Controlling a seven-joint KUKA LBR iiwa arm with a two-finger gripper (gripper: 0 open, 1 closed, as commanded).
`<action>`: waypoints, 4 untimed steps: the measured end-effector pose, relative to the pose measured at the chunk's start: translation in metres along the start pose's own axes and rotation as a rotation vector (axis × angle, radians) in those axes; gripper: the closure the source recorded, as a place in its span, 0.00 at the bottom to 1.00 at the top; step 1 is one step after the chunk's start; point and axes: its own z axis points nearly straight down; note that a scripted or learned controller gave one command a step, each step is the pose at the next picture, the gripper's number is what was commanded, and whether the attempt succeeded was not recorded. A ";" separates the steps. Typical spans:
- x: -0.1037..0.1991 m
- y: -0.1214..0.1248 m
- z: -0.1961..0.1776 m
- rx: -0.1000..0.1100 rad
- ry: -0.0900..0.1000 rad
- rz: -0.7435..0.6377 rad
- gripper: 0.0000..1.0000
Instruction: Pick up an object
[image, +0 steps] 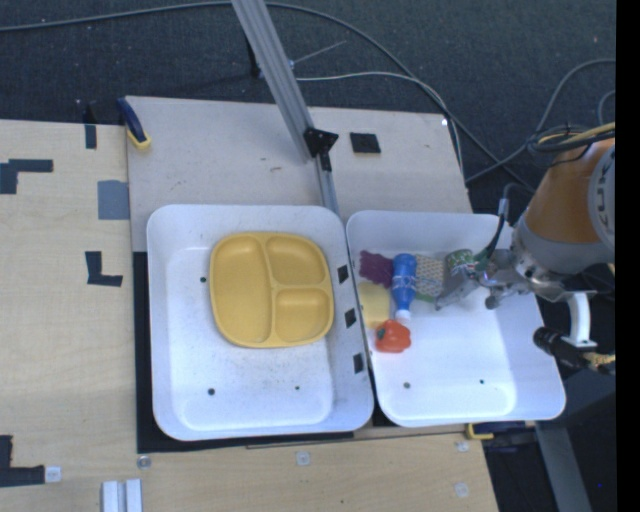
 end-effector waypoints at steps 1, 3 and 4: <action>0.001 -0.001 0.054 -0.001 0.000 0.000 0.00; 0.007 0.004 -0.003 -0.008 -0.001 -0.001 1.00; 0.006 0.000 -0.046 -0.009 -0.001 -0.001 1.00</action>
